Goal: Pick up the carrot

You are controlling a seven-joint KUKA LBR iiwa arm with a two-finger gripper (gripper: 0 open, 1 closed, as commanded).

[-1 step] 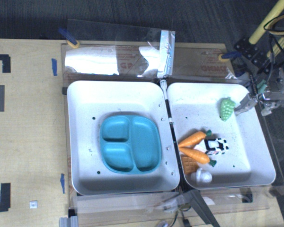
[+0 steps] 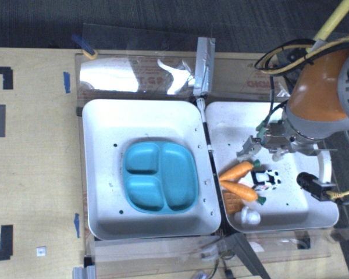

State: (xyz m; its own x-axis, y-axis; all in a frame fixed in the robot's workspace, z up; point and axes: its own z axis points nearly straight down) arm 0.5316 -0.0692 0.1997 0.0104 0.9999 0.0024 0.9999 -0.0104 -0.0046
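**Two carrots crowd the right bin's near-left corner, hand above them**

Pale wood covers the table (image 2: 29, 156), with black corner marks at its far left and short strips of blue tape near the bins. Behind the bins, a sheet of clear plastic (image 2: 134, 77) catches the light, and a strip of grey tape (image 2: 204, 65) runs down toward the seam where the two bins meet.

On the left, the left bin (image 2: 99, 121) holds a blue divided plate (image 2: 160, 176), which lies flat near the bin's middle with its three compartments facing up.

Across the seam, the right bin (image 2: 291, 211) holds the clutter. One carrot (image 2: 237, 171) lies at a slant close to the bin's left wall, and a second carrot (image 2: 239, 191) lies just below it, angled the other way, so that their left ends nearly meet. Beneath the second carrot sits a brownish ridged object (image 2: 232, 203) against the left wall, and a small white object (image 2: 250, 217) rests just beside that, near the bin's front edge. A small black-and-white toy (image 2: 266, 180) lies just right of the two carrots, touching or almost touching them.

At the right, the hand (image 2: 251, 148) hangs over the right bin, just above and to the right of the upper carrot's tip. Its metal fingers blur against the white floor, so whether they stand wide or narrow cannot be told. Nothing is seen between them. Behind it rise the orange band (image 2: 320, 92) and grey body of the arm, with black and yellow cables (image 2: 282, 54) looping above.
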